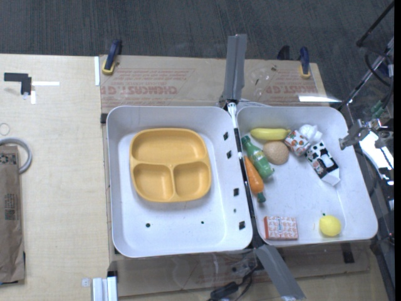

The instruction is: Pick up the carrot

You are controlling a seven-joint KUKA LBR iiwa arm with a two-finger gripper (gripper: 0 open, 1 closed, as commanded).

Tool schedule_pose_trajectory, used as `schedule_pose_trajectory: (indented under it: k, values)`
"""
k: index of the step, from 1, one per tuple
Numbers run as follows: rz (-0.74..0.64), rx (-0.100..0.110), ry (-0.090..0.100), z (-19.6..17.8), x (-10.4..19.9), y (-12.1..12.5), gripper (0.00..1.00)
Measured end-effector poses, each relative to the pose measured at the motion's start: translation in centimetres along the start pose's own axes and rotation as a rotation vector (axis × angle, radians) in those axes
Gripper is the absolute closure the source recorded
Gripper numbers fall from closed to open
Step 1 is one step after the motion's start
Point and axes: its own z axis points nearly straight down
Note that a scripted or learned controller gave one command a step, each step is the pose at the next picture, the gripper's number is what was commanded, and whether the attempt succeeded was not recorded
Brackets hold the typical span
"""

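Lying along the left wall of the right bin [351, 168], the carrot [254, 175] points its orange body toward the near edge, with a small green tip at its lower end. Just beside it, touching along its upper right, a green bottle [257, 158] slants the same way. A brown rounded potato-like thing [276, 153] sits against the bottle's right side, and a yellow banana [269, 133] lies just behind it toward the far wall. To the right of these, a small patterned carton [298, 143] and a black-and-white milk carton [322, 163] rest near the bin's middle right. Near the near edge lie a flat reddish box [281, 227] and, toward the near right corner, a lemon [330, 226]. The left bin [119, 218] carries a yellow divided plate [170, 164] with three compartments. At the right edge of the bench, part of the arm [369, 140] shows as metal and cabling; whether its claw is wide or narrow cannot be told.
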Motion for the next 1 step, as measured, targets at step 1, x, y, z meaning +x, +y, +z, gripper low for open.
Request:
schedule_pose_trajectory:
  k: [1]
  values:
    - [-0.034,0.002,0.0,5.14,15.25,-0.46,0.0]
